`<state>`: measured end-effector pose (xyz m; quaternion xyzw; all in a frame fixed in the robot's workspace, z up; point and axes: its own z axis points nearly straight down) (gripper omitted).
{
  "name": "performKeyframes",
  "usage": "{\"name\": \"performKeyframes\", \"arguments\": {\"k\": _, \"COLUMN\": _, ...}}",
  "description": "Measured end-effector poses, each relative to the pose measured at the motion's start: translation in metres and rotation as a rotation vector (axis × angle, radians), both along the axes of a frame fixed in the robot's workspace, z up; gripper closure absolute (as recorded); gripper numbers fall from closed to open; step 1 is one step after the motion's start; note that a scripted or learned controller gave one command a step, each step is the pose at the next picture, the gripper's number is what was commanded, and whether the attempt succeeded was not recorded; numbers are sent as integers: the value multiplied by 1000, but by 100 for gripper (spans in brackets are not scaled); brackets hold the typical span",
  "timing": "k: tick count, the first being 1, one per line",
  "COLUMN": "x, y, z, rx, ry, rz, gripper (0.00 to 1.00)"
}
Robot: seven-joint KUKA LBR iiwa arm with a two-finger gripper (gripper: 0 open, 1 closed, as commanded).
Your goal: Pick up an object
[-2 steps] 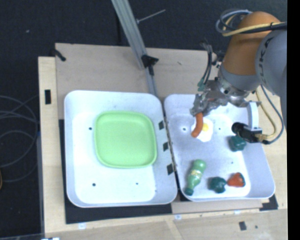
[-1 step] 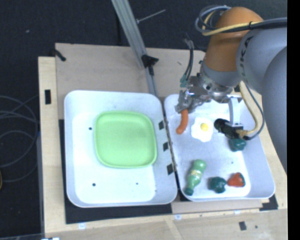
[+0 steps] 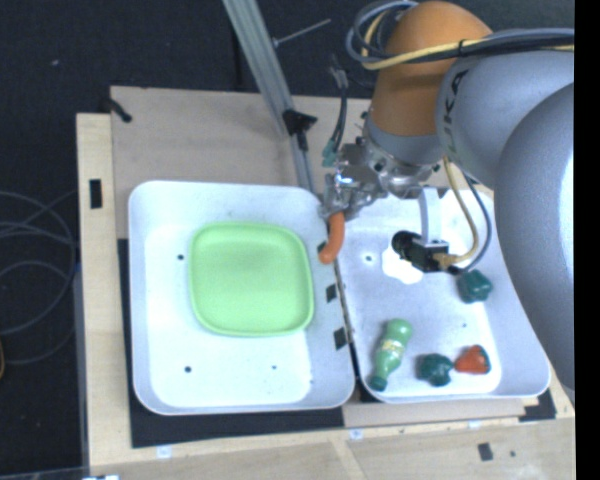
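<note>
My gripper [image 3: 337, 208] hangs over the seam between the two bins, near their far end. A slim orange carrot-shaped piece [image 3: 330, 240] dangles upright from its fingertips, its top pinched between them and its lower end over the divider. In the right bin [image 3: 515, 373] lie a green bottle [image 3: 390, 349], a dark teal lump [image 3: 435, 369], an orange-red piece [image 3: 472, 360] and another teal piece [image 3: 474, 287]. The left bin [image 3: 152, 268] holds a light green square plate [image 3: 250, 278].
A grey metal rail [image 3: 265, 63] slants down from the top to the bins' far edge, close beside the gripper. The bulky grey arm [image 3: 520, 138] covers the right bin's far right part. Black clips [image 3: 338, 337] sit along the divider.
</note>
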<state>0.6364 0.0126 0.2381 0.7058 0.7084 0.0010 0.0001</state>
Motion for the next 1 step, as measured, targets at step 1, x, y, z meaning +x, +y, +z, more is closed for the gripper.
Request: {"name": "performKeyframes", "arguments": {"k": 1, "x": 9, "y": 59, "z": -6, "rx": 0, "ry": 2, "rz": 1, "gripper": 100}}
